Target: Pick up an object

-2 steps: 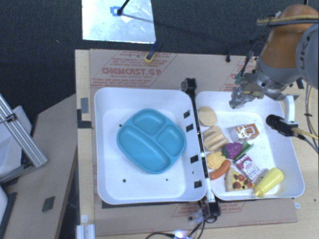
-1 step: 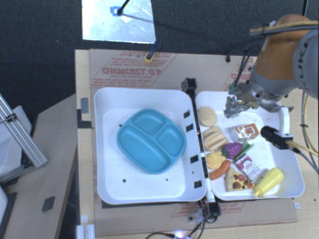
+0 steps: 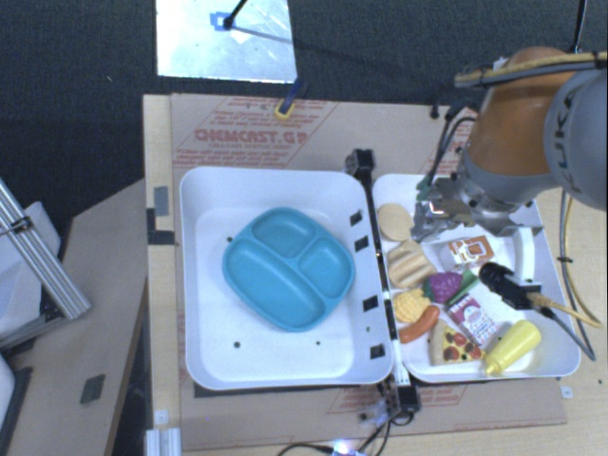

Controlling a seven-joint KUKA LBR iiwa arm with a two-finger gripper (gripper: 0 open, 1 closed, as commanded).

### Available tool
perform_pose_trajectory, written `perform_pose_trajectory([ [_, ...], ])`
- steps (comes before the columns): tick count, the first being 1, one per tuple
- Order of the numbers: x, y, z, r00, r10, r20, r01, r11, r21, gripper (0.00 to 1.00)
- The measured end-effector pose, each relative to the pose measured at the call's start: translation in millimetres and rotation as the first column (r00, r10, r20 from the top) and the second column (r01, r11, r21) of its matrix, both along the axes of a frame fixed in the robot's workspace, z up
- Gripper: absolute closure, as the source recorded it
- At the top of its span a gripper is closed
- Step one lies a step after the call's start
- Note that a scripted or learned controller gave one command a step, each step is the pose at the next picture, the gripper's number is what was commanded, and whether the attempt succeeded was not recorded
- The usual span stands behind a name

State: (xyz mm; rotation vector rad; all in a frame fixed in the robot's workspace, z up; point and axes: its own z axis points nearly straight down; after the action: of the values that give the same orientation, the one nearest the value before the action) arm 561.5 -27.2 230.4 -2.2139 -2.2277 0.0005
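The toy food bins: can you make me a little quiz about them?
1. True or false: the blue plate lies in the left bin.
2. Which bin is the claw over?
3. The yellow bottle sits in the right bin's: A) near corner, B) far corner.

Key: 1 true. 2 the right bin. 3 A.

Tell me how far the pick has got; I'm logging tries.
Done: the arm has reached over the right bin, tool low near the bread roll. In hand: nothing visibly lifted. Left: the grasp and lift. The toy food lies in the bin; the blue tray sits in the left bin.
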Motion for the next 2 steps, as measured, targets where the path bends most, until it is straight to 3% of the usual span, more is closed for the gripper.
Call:
perform_pose_trajectory([
  [1, -40, 19, -14, 1.0, -0.001, -0.002, 0.001, 1.0, 0.001, 1.0],
  [2, -29, 18, -16, 1.0, -0.004, 0.003, 0.004, 1.0, 0.0, 1.0],
])
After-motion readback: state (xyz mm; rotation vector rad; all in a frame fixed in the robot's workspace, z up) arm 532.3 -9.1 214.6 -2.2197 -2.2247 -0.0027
